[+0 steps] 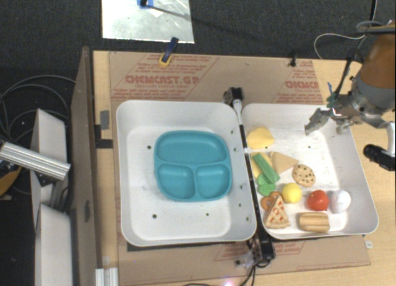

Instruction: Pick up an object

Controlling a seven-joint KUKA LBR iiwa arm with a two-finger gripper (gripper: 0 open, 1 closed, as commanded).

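The arm (377, 71) reaches in at the upper right of the frame, and the hand (327, 121) hangs over the top of the right bin (362, 173), fingers spread wide with nothing between them. Toy food crowds that bin's lower left: a yellow lump (260, 137) near the divider, a cheese wedge (283, 161), a green piece (266, 170), a cookie (304, 174), a lemon (291, 192), a tomato (318, 200) just beside a white egg (340, 200), a pizza slice (276, 212) and a bread roll (313, 221) along the bottom edge. Over in the left bin (139, 173), a teal tray (192, 165) lies flat in the middle. The hand is well apart from the nearest food.
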